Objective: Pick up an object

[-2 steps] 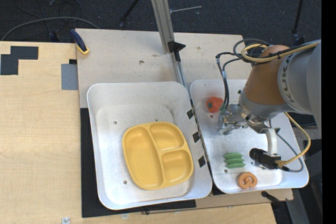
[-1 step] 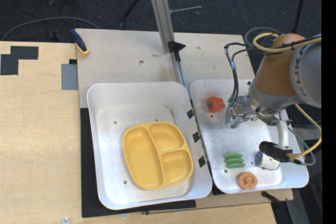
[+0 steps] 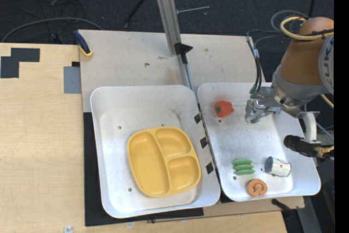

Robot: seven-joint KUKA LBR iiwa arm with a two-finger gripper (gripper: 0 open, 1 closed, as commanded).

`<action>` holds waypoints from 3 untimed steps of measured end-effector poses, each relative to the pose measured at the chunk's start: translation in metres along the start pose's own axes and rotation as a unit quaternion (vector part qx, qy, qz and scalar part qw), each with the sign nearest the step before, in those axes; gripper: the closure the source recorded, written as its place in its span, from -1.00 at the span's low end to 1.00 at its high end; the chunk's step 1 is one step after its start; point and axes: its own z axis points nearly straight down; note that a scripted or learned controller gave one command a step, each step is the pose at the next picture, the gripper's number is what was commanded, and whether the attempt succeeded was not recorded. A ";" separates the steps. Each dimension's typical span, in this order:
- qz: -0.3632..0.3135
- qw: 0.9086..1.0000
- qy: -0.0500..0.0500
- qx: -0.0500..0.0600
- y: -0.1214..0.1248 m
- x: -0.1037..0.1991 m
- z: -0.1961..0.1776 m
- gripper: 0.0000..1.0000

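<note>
I see the pale bench (image 3: pixel 136 65) carrying two white bins, dark floor with cables beyond. The tool (image 3: pixel 254 112) hangs over the right bin (image 3: pixel 240 136), grip unreadable; a red object (image 3: pixel 223 108) lies left of it

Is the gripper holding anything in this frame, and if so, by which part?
Nothing is held. The gripper hangs over the right bin, apart from the red object lying beside it.
</note>
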 end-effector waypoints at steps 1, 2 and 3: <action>-0.003 1.000 0.000 0.000 0.001 -0.001 -0.053 1.00; -0.004 1.000 0.001 0.002 0.017 0.043 -0.053 1.00; -0.005 1.000 0.001 0.002 0.029 0.099 -0.053 1.00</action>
